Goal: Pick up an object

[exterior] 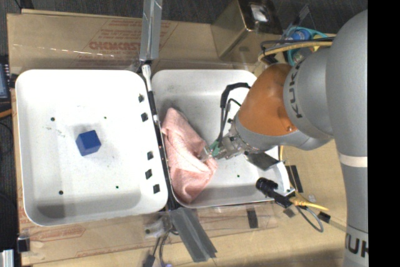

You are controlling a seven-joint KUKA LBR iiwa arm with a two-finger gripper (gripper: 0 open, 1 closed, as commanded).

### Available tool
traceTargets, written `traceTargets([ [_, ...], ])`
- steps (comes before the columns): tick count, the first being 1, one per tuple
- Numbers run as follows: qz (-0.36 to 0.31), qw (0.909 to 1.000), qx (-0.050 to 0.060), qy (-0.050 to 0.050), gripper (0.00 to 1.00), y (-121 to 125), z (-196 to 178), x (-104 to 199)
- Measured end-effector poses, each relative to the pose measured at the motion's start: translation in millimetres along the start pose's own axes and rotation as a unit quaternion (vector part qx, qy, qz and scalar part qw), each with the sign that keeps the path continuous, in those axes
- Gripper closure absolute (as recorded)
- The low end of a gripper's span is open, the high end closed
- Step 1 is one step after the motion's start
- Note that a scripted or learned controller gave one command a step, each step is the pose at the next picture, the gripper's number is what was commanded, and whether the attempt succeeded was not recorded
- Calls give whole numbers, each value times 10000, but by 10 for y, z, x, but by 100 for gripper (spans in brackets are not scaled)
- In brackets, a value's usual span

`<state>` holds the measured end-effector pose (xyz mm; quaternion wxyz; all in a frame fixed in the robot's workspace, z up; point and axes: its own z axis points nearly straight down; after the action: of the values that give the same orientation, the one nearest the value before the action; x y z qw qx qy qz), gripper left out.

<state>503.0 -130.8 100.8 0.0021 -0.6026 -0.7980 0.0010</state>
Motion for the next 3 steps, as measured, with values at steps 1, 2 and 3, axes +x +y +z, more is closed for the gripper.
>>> traceTargets([
  [1,2,10000,-2,-3,0,0,-1,-1],
  [2,-409,9992,-16,-13,0,360,88,153],
  [3,-435,9991,-6,-8,100,362,-8,156],
])
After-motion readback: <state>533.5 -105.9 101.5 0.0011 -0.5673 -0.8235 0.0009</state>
